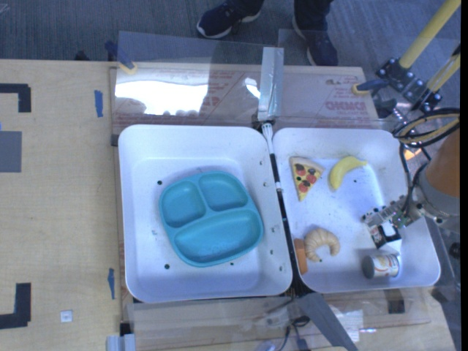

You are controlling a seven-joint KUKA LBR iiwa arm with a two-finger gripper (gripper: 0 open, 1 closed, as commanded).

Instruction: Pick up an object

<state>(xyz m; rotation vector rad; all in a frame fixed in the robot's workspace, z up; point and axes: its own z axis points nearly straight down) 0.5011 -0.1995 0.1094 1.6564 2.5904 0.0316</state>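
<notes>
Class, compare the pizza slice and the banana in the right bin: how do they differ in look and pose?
The pizza slice is a flat triangle, yellow with red and dark spots; the banana is plain yellow and curved. The pizza slice lies nearer the divider, the banana further right. Both lie apart from the gripper.

Right bin [420,196] — pizza slice [305,176], banana [344,170], croissant [322,243], can [382,265].

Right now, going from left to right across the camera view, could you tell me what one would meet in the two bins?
Blue divided plate → orange piece → pizza slice → croissant → banana → gripper, with the small can below it at about the same point across.
</notes>
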